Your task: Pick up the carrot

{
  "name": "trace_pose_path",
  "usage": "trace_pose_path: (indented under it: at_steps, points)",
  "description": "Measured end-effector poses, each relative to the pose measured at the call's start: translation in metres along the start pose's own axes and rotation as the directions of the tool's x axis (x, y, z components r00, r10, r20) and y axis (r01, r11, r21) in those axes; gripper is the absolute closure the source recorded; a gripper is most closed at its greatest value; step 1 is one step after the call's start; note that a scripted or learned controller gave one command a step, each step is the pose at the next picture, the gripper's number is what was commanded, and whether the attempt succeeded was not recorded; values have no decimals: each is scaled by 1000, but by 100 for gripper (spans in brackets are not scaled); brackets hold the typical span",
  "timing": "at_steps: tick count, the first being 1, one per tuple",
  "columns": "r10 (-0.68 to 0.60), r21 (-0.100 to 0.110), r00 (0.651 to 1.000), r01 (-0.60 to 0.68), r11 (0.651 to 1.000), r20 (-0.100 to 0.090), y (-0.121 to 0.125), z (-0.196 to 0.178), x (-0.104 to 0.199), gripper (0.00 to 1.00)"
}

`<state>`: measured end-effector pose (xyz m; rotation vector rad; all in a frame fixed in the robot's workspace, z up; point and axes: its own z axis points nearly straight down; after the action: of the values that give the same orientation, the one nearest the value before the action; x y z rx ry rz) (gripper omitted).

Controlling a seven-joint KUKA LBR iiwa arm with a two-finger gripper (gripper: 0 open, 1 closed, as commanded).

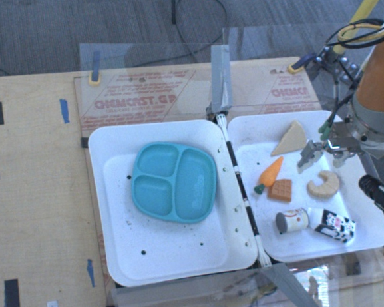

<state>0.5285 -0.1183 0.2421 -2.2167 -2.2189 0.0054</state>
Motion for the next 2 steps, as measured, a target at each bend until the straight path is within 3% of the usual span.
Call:
trace_pose_path:
  at_steps: [1,2]
  points:
    - [-2,-2,1000,2,1000,1,26,119,19,0]
    - [-69,-21,998,69,997,4,69,150,23,0]
